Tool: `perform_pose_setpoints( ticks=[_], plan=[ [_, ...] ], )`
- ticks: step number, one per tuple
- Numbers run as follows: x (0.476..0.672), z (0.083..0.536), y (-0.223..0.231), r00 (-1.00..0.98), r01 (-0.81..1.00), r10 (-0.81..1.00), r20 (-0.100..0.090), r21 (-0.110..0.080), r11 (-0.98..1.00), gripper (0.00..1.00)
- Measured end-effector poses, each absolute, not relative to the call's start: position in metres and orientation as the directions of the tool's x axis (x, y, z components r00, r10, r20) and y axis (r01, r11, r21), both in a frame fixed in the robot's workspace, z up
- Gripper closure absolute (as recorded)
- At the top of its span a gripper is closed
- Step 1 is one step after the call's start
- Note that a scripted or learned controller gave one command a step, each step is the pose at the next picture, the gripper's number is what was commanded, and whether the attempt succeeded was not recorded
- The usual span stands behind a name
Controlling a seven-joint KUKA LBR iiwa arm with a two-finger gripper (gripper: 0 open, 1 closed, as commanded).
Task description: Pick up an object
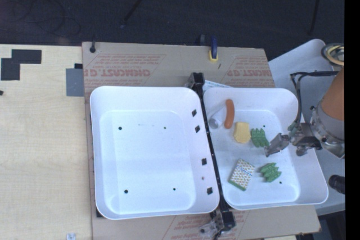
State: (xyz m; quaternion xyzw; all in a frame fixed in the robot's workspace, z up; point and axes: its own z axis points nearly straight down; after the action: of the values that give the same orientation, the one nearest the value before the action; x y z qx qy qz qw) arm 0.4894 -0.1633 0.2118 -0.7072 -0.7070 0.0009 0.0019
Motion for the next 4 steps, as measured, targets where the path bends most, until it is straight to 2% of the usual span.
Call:
perform_pose_setpoints(
  ticks=[1, 2, 3, 4],
  plan=[
    [0.474, 0.207, -0.205, 0.003, 1.000, 1.000, 0.000, -0.005, -0.003, 0.00],
    [0.475, 0.217, -0.205, 0.003, 1.000, 1.000, 0.003, -0.004, -0.003, 1.00],
    [0.476, 0.264, -0.144, -0.006, 1.000, 1.000, 0.002, 0.001, 0.006, 1.00],
    [0.494, 0.274, -0.101, -0.005, 1.000, 1.000, 0.002, -0.002, 0.005, 1.00]
  ],
)
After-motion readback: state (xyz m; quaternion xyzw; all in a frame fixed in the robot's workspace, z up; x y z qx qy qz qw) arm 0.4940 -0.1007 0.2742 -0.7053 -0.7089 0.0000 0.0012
